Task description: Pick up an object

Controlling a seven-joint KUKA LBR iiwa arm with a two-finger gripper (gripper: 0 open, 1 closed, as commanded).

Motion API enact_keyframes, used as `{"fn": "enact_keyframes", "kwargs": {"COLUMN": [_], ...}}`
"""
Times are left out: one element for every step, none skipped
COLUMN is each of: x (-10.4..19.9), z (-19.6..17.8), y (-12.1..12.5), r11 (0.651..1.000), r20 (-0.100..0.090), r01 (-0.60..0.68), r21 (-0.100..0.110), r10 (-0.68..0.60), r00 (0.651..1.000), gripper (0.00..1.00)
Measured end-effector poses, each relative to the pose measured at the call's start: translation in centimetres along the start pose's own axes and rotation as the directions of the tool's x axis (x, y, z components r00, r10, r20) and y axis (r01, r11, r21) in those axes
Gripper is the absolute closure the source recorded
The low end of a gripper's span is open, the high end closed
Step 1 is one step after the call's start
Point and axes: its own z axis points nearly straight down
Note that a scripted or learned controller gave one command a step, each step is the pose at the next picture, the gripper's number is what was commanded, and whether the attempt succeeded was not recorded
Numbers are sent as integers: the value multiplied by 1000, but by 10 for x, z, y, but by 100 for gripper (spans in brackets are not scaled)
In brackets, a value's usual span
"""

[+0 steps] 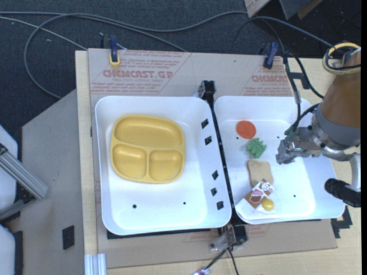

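The right bin (pixel 298 202) holds a red-orange disc (pixel 246 129), a small green piece (pixel 256 148), a tan slice like toast (pixel 259 170) and a red, white and yellow toy (pixel 260 196). My gripper (pixel 285 154) hangs over the right bin's middle, to the right of the green piece and the tan slice. Nothing sits between it and those objects, and it is apart from them. The grey arm with its orange band (pixel 343 102) comes in from the right.
A yellow divided plate (pixel 148 148) lies in the left bin (pixel 172 211). A black divider with clips (pixel 213 153) runs between the bins. Blue clamps (pixel 114 48) hold the cardboard backing at the far edge.
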Motion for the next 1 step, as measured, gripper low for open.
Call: {"fn": "enact_keyframes", "kwargs": {"x": [0], "z": [4], "y": [0], "r11": [1000], "r20": [-1], "r01": [-1], "r21": [7], "r10": [1], "r00": [1000], "gripper": [100]}}
